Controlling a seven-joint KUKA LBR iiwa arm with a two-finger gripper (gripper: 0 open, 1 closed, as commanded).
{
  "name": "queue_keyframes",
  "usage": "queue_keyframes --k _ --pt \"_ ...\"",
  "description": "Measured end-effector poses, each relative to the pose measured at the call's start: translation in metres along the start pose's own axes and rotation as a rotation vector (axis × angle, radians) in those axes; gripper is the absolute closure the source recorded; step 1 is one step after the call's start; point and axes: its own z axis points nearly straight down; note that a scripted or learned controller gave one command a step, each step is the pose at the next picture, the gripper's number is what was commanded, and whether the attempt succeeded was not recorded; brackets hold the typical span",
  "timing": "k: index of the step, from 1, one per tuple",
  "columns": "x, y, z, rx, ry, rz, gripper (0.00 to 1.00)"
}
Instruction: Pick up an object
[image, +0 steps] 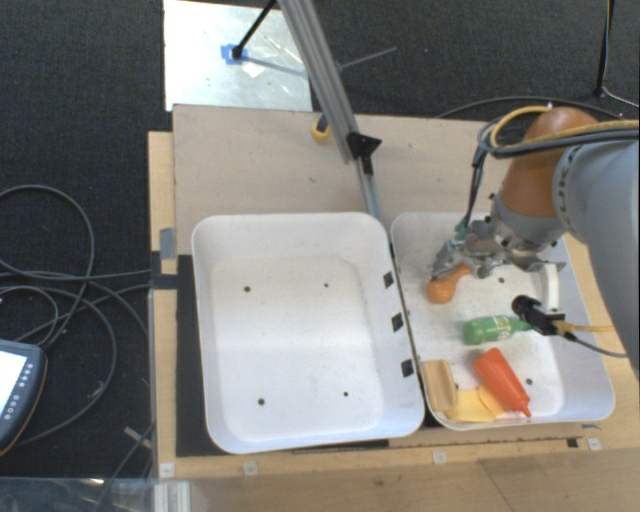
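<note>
Dark carpet surrounds my bench (260, 160) and its two bins. From three o'clock my gripper (466, 256) hangs in the right bin (590, 385); I cannot tell its state. An orange object (446, 285) lies below it, green bottle (494, 327) and red bottle (500, 380) toward six. No writing is legible.

Two bins sit side by side on the bench (260, 160): the left bin (300, 330) at frame centre, the right bin (590, 385) toward the right edge. In the right bin, a carrot-shaped toy (446, 285) lies upper left under the gripper (470, 258), a bottle (493, 328) sits mid-bin, and a cone-shaped piece (501, 379) lies lower, beside a flat wedge (470, 405).
</note>
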Motion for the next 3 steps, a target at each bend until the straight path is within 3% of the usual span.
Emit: queue_keyframes --k 1,3 --pt "0.0 0.001 -0.013 -0.005 0.0 -0.001 1.0" --pt "0.01 0.015 -0.122 -0.009 -0.001 -0.004 1.0"
